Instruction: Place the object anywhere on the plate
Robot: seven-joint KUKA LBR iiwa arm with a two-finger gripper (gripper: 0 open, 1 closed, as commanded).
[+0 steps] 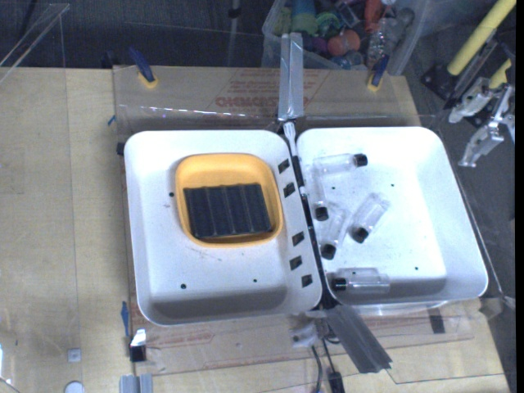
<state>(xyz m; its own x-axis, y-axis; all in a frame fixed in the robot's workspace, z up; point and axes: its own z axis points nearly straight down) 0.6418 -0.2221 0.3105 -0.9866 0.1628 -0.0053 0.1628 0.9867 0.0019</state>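
While gripper hangs off-bin, vials well apart, plate leftward

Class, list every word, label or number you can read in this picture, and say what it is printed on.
Red print on the clear sheet behind the bins: several lines, too blurred to read.
Yellow plate, dark ribbed block, clear vials and white bins: no text visible.
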